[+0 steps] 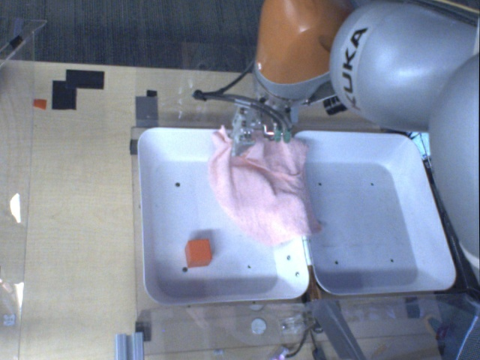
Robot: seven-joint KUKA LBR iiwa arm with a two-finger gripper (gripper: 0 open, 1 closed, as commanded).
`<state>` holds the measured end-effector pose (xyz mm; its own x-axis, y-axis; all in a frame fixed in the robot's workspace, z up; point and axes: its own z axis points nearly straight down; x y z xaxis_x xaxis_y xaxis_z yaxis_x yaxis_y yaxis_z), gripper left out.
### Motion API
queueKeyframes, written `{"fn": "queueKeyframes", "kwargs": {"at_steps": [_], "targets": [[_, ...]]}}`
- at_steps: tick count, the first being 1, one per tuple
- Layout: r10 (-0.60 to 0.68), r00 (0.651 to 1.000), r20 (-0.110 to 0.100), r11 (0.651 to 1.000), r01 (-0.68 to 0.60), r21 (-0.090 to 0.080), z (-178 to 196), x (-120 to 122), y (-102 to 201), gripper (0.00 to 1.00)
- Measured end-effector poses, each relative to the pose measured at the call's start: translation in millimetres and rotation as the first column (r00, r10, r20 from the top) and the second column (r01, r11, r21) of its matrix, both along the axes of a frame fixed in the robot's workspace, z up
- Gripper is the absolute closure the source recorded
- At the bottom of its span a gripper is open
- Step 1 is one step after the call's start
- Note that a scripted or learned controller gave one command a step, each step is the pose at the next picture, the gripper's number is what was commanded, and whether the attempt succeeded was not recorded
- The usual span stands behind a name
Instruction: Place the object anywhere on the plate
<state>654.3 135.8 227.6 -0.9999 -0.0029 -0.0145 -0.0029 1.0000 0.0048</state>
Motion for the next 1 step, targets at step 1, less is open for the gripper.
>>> {"fn": "queueKeyframes", "kwargs": {"at_steps": [1], "targets": [[0.000, 1.000, 0.000, 1.000, 0.000, 0.000, 0.1, 0.1, -0.1, 0.00]]}}
